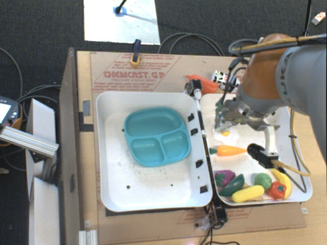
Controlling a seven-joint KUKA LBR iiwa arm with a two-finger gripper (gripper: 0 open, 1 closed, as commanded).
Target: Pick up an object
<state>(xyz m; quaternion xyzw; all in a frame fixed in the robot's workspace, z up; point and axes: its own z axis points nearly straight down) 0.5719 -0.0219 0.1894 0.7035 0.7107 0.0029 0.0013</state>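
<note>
You are looking at a right bin (301, 137) crowding up along its near edge with toy food (249, 192), while the teal plate (156, 136) is occupying the left bin's (110, 152) centre, leaving open floor around it.

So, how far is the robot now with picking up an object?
Done: the arm has reached into the right bin, and the gripper is low above a fried egg toy, beside the carrot. In hand: nothing can be seen between its fingers. Left: gripping and lifting. The corn, tomato and other toys lie on the bin floor; the teal tray sits in the left bin.
</note>
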